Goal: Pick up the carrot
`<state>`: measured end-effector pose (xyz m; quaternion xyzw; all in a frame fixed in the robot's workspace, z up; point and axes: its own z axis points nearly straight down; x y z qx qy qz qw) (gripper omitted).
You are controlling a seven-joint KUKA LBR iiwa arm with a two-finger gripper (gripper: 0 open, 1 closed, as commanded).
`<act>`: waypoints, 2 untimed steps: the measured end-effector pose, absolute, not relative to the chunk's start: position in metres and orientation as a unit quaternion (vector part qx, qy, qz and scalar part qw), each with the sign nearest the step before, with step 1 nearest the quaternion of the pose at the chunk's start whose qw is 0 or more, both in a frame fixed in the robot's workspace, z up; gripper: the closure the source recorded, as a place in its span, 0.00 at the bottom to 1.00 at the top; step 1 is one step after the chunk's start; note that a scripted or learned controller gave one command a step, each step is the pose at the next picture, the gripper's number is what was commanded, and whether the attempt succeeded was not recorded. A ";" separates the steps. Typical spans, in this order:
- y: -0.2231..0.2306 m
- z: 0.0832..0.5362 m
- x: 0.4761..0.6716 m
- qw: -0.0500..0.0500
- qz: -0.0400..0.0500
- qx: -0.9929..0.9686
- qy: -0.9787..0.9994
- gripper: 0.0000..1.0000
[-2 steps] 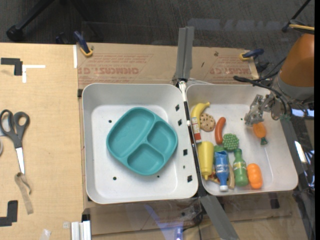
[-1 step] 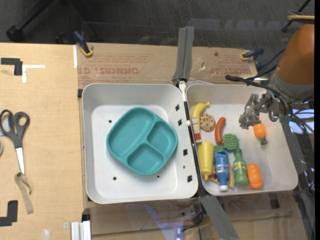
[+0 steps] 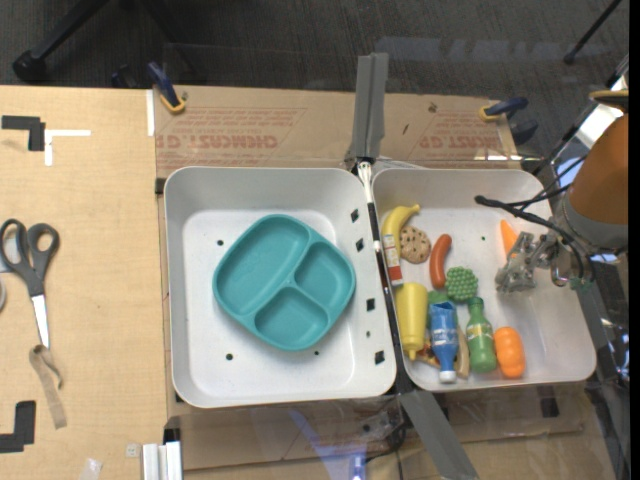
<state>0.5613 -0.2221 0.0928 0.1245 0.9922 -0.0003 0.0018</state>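
Note:
The carrot (image 3: 507, 236) shows as a small orange piece in the right bin (image 3: 560, 368), near its right side. The rest of it is hidden behind the gripper. My gripper (image 3: 515, 273) is low inside the right bin, just below and to the right of that orange piece, with its metal tip pointing left. I see nothing clearly held in it.
The left part of the right bin holds a banana (image 3: 398, 220), cookie (image 3: 414, 243), red sausage (image 3: 440, 259), broccoli (image 3: 460, 284), yellow bottle (image 3: 411, 314), blue bottle (image 3: 444, 336), green bottle (image 3: 479, 340) and a round orange toy (image 3: 510, 353). A teal divided plate (image 3: 285, 281) lies in the left bin (image 3: 190, 368).

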 end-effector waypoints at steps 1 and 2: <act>-0.222 0.093 0.561 0.002 0.000 0.124 0.992 0.00; -0.222 0.103 0.563 0.004 -0.001 0.123 0.992 1.00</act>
